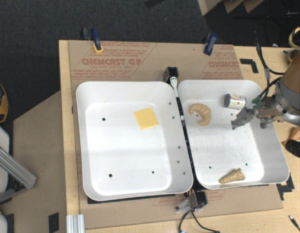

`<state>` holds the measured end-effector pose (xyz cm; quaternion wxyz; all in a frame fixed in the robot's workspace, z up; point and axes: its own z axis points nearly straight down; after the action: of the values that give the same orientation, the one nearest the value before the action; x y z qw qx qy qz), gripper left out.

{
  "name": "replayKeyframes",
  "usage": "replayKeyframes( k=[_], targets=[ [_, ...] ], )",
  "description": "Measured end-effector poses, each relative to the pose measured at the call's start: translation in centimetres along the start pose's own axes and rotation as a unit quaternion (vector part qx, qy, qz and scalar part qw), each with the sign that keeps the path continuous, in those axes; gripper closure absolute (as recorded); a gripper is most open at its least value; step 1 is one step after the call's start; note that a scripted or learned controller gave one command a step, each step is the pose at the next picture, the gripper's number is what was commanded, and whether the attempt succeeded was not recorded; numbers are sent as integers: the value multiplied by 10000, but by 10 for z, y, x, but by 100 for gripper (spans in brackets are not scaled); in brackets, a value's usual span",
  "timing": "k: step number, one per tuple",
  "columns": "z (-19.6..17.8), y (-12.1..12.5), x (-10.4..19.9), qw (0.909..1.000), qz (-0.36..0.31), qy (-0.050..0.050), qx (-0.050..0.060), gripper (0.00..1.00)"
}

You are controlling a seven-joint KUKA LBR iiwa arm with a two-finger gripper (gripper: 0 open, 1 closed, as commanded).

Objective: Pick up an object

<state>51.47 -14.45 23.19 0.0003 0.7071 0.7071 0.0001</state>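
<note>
Objects sat in two white bins on the tabletop (140, 57): left bin (91, 144) held a yellow square (146, 118); right bin (266, 149) held a croissant-like piece (201, 113), a tan wedge (232, 176), a small grey cylinder (234, 101). Jaws (242, 118) hung beside the cylinder, nothing gripped; we couldn't tell their gap. We judged approach underway; next, descend onto it.

Yellow square (146, 118) flat in left bin, croissant (201, 113), grey-white cylinder (234, 101), tan wedge (232, 176) — right bin.
</note>
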Motion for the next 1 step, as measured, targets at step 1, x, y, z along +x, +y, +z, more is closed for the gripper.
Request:
replayKeyframes(
  k=[1],
  targets=[
    [73,87,42,10000,-25,-7,-38,0]
  ],
)
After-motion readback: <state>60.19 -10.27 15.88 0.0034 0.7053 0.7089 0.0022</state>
